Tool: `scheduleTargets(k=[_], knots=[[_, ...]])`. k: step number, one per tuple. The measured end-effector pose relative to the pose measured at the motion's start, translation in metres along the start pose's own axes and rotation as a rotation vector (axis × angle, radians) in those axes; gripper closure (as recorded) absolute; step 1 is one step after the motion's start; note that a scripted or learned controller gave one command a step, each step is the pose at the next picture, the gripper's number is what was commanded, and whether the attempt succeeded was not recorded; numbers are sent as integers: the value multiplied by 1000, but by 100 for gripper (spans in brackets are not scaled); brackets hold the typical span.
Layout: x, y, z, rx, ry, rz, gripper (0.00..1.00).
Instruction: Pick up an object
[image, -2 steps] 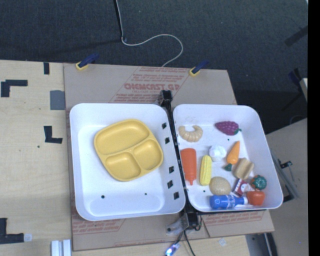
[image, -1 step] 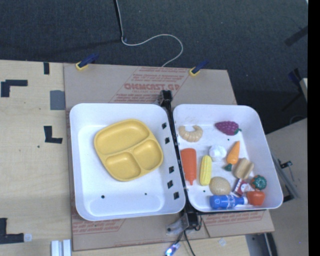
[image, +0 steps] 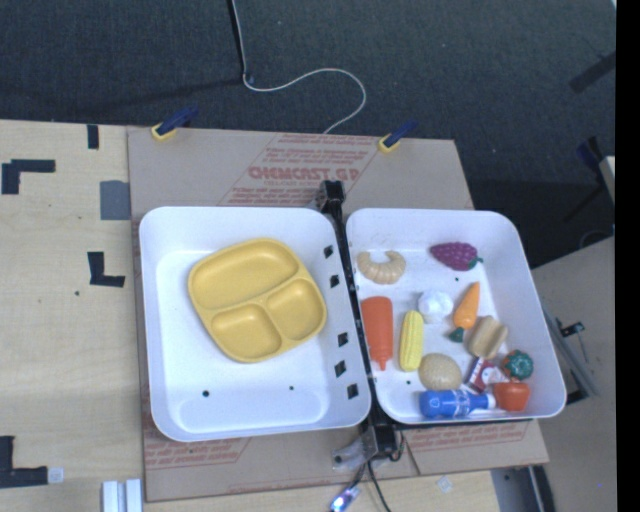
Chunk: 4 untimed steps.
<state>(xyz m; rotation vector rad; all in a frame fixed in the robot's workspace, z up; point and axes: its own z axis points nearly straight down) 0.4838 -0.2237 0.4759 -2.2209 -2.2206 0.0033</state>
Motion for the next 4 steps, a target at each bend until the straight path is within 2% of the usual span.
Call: scheduleTargets(k=[1, 2, 3, 4], knots=[[0, 0, 40, 1, 1, 0, 100], [0, 0, -26, -9, -3, -2, 100], [0, 0, -5, -1, 0, 0, 100], [0, 0, 36, 1, 1, 0, 100]])
